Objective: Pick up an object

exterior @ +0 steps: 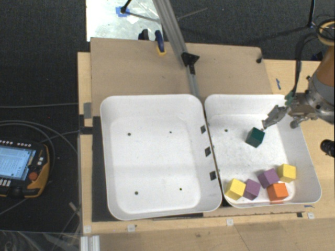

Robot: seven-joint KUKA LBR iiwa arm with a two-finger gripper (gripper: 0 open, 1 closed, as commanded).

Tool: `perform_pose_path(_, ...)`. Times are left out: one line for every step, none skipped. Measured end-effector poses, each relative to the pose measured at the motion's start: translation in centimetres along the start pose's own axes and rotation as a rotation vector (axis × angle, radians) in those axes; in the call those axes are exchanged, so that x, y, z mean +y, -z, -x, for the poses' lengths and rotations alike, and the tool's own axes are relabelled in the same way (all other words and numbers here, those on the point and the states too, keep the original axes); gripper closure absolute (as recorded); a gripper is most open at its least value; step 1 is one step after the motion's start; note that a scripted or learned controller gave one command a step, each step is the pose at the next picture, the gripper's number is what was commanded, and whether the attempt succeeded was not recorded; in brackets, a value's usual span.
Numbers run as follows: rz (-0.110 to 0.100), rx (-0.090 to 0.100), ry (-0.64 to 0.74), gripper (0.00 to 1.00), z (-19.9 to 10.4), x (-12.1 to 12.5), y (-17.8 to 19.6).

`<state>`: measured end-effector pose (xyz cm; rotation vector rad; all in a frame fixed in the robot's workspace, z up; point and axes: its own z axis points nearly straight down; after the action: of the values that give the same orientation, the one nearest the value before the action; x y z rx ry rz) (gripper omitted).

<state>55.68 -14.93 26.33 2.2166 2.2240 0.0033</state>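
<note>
A dark green cube [255, 137] lies in the middle of the right bin [230, 106]. My gripper [283, 120] hovers over the bin's right side, just up and right of that cube. Its fingers are spread open, nothing is between them, and the left fingertip [268, 121] ends close to the cube's upper right corner. Along the bin's front wall sit a yellow cube [235, 188], a purple cube [252, 189], a second purple cube [268, 177], an orange cube [278, 191] and another yellow cube [287, 172].
The left bin [112, 109] adjoins the right one, joined by black clips [208, 151]. A slanted grey pole [172, 25] crosses the back of the bench. A teach pendant [18, 163] lies on the floor at far left.
</note>
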Motion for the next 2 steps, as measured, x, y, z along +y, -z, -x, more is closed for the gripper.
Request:
perform_pose_path(-0.008,0.001,-0.001,0.0,0.6,2.0,-17.2)
perform_pose_path(0.009,0.001,0.01,0.0,-5.7,9.0,-12.8)
